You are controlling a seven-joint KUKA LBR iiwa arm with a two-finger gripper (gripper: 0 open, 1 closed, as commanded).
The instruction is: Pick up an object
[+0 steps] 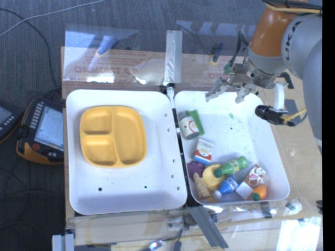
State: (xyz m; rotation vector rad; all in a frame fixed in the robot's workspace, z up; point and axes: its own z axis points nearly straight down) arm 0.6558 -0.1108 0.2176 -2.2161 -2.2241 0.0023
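Presently, the gripper (230, 90) is being held with spread, unladen fingers over the right bin's (276, 145) far edge, well apart from the toys being kept heaped at its near end, around the green bottle (232, 166). In such crowding, a neighbour is likely being nudged and the grasp lost.

The grey arm with its orange band (293, 30) is cut off by the top and right edges, so its upper links are out of sight. At the near right corner of the right white bin (277, 156), the small toys lie heaped: a purple piece (196, 168) is partly covered by the yellow rounded toy (211, 175), and the brown item (200, 185) beside them is too small to identify. The label on the small round can (189, 125) is too blurred to read. At the far left, a dark device (6, 120) is cut by the picture's edge.
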